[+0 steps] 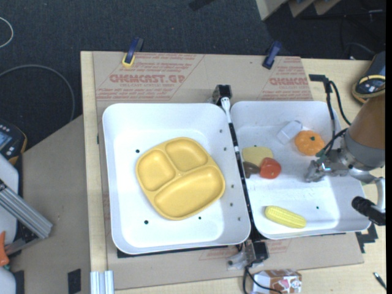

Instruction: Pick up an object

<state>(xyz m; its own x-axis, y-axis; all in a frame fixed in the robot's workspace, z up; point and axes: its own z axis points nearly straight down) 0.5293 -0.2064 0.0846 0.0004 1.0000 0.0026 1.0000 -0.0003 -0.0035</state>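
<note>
The gripper [317, 169], its grasp state impossible to tell, hovers in the right bin [324, 222] just below the toy orange [308, 142].

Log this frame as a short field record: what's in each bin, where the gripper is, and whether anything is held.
left bin: yellow divided plate
right bin: corn cob, red tomato, yellow wedge, orange fruit, clear plastic piece
gripper: low over the right bin, right of the tomato, below the orange fruit
held: nothing seen between the fingers
finger state: cannot tell
</note>
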